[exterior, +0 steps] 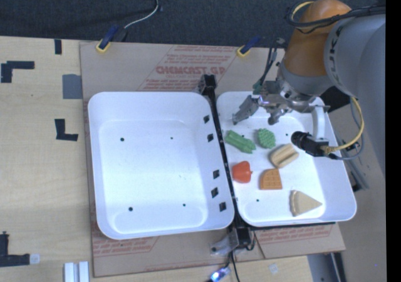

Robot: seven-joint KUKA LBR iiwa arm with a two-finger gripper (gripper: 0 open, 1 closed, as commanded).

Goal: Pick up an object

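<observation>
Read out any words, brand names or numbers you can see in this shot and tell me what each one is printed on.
"CHEMCAST GP": red print on the brown sheet under the bins, above the left bin; smaller red lines beneath it are too blurred to read.
Faint red print on the same sheet below the bins: too blurred to read.
Nothing readable on the right bin or its items.

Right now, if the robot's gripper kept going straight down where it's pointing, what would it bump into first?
Probably the round green toy, which lies just below the gripper in the right bin. The long green piece is close beside it, and depth is hard to judge.
</observation>
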